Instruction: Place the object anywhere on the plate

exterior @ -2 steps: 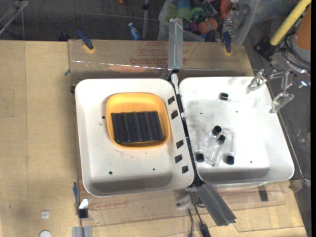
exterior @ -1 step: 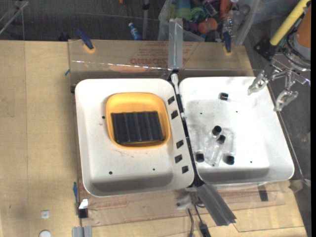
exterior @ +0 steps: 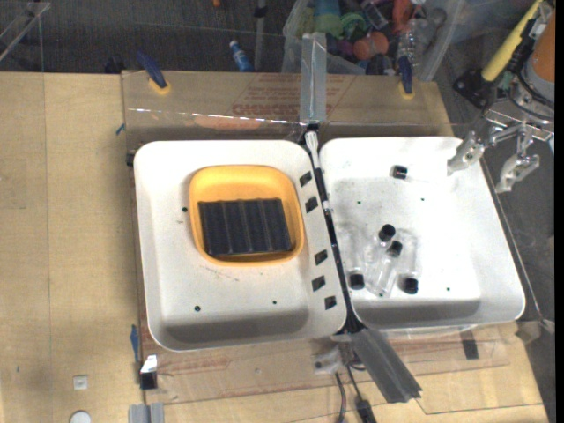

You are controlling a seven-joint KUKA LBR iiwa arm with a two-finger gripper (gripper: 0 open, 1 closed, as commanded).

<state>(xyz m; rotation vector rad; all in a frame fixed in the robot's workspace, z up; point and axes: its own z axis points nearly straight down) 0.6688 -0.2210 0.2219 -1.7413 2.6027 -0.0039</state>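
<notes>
A yellow-orange plate (exterior: 204,189) lies in the left bin (exterior: 167,298). On it rests a dark ribbed rectangular object (exterior: 245,226), flat and a little toward the plate's front. My gripper (exterior: 489,160) hangs over the far right corner of the right bin (exterior: 458,280), well away from the plate. Its two silver fingers (exterior: 464,153) stand apart, open, with nothing between them.
In the right bin lies a cluster of clear pieces with black caps (exterior: 386,256) near the divider, and a small black item (exterior: 398,173) sits toward the back. A row of black clips (exterior: 317,232) runs along the divider. Clutter and a box of toys (exterior: 370,11) stand behind the bench.
</notes>
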